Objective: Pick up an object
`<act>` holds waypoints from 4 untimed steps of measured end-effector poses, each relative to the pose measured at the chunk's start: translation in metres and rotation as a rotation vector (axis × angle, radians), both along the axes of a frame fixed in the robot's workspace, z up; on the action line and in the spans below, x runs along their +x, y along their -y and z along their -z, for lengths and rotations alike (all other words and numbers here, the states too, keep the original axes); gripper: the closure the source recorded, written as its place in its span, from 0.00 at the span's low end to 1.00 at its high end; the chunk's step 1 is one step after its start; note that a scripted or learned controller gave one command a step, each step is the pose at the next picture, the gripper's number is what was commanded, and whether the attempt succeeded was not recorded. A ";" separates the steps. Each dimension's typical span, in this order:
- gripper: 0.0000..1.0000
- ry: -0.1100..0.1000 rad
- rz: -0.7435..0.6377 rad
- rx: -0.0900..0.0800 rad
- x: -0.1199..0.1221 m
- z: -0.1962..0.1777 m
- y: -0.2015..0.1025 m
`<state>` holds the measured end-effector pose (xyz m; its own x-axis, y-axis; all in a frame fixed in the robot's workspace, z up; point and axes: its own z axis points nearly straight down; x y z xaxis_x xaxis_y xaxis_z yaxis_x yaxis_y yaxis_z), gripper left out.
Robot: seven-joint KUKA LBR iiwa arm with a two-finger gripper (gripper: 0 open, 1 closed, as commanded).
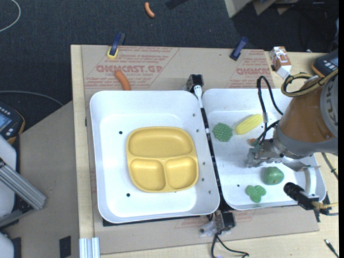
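The right bin (236,195) holds a yellow corn cob (249,124) near its back, a green leafy piece (222,131) at its left, a green round fruit (273,175) and a green broccoli-like piece (256,192) near its front. A small orange bit (251,141) shows beside the arm. My gripper (260,157) hangs low over the middle of the right bin, just left of and above the green round fruit. Nothing shows between its fingers.
The left bin (107,144) bears a yellow divided plate (161,158). An orange carrot-like piece (123,80) lies on the board behind the left bin. Clamps stand at the board's back edge. The arm's body covers the right bin's right side.
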<state>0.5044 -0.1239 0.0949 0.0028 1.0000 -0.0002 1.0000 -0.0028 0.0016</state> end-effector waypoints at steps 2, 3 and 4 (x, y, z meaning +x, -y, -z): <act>1.00 0.005 -0.004 -0.002 -0.005 -0.104 0.002; 1.00 0.004 -0.004 -0.002 -0.003 -0.132 0.002; 1.00 0.002 -0.008 0.000 0.003 -0.133 -0.045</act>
